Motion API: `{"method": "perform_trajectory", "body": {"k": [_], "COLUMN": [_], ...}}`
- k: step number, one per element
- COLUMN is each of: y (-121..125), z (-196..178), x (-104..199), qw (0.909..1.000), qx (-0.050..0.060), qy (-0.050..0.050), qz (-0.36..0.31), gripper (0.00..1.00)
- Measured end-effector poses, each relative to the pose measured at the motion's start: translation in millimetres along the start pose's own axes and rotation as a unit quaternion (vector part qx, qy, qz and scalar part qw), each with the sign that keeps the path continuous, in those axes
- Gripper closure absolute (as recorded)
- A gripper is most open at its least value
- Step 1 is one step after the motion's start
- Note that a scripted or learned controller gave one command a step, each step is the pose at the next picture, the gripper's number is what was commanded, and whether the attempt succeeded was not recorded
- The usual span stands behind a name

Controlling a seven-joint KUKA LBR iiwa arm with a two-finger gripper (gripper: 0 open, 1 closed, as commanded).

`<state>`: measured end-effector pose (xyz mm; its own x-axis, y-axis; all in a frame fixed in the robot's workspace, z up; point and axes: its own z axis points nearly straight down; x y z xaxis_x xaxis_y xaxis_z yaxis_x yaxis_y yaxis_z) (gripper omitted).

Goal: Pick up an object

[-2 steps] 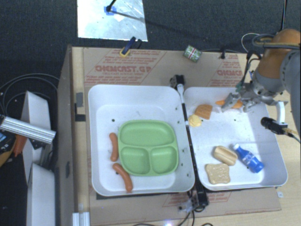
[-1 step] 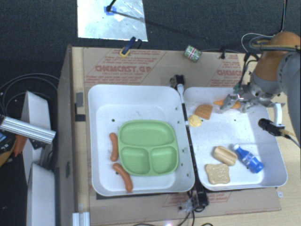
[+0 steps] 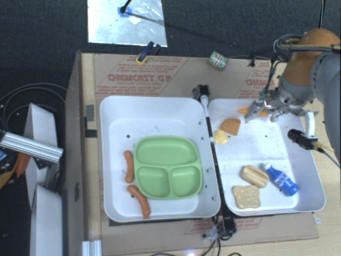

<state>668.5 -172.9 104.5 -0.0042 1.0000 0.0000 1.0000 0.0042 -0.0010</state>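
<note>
Black clamp [image 3: 226, 227] with loose wires, nearest of all, below and right of the green plate [image 3: 168, 167].

Progress, left to right:
- Two sausages [image 3: 128, 167] just left of the green plate, inside the left bin [image 3: 106, 143]; lying flat, untouched.
- Right of the green plate, across the divider, in the right bin [image 3: 314, 196]: yellow lump [image 3: 220, 137] beside a brown wedge [image 3: 230, 126], up and right of the plate.
- Further right and lower: slice of toast [image 3: 246, 197], bread roll [image 3: 254, 176], then a blue bottle [image 3: 281, 180], all resting on the bin floor.
- Orange scrap [image 3: 243, 111] up and right of the green plate, by the bin's far wall, just beside the gripper [image 3: 260, 111].
- Gripper low over that far wall, well to the right of the plate; released or clenched, cannot tell at this angle. Nothing seen in its grasp.

Judgement: pick not yet done. Likely at the approach or reach stage, with the orange scrap or the brown wedge as the nearest candidates; which one is meant, cannot say. Left to do: close on one object, lift it free of the bin.

Writing:
- "CHEMCAST GP" in red on the cardboard sheet [image 3: 138, 78] above the green plate, printed upside-up to the camera.
- Same red print repeats up and right of the plate, partly hidden by the arm; not fully legible.
- Small green can [image 3: 217, 60] above and right of the plate; label too small to read.
</note>
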Motion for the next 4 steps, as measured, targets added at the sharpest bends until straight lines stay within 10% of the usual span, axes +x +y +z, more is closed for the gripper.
{"method": "perform_trajectory", "body": {"k": [2, 4], "y": [0.6, 0.5], "z": [13.9, 14.6], "x": [79.2, 80.3], "qw": [1.0000, 1.0000], "qx": [0.001, 0.002], "qy": [-0.005, -0.004], "qz": [0.004, 0.004], "gripper": [0.00, 0.00]}}
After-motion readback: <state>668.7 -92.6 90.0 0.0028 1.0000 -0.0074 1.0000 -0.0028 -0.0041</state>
